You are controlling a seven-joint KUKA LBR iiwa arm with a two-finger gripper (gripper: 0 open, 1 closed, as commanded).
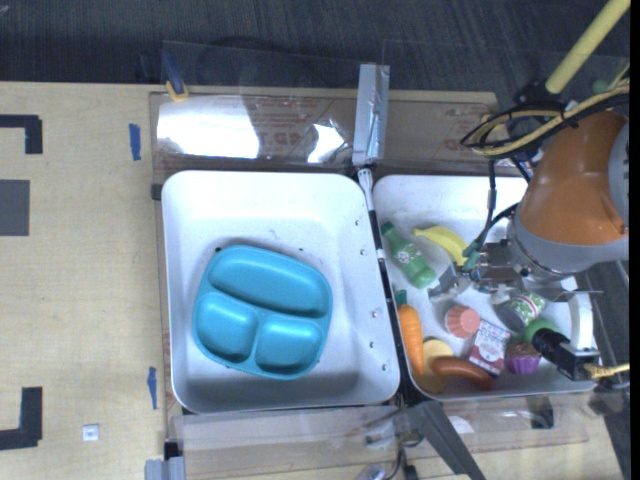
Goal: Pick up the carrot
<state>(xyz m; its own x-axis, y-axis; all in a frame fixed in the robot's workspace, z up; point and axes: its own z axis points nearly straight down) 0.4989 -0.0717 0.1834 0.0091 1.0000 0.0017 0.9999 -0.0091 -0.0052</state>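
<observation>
Right of centre, over the right bin (395,193), the tool (478,271) hangs among clutter; I cannot tell its state. No grasp shows, so the pick looks not yet done. Left and below it, apart, the carrot (410,336) lies along the bin's left wall, a bottle (410,258) above and a sausage (462,370) beside. That wall crowds one side; the left bin holds a blue tray (262,310).

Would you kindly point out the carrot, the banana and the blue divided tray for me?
carrot (410,334): camera view, middle of its orange body.
banana (444,240): camera view, middle of its yellow curve.
blue divided tray (262,309): camera view, the ridge between its compartments.
</observation>
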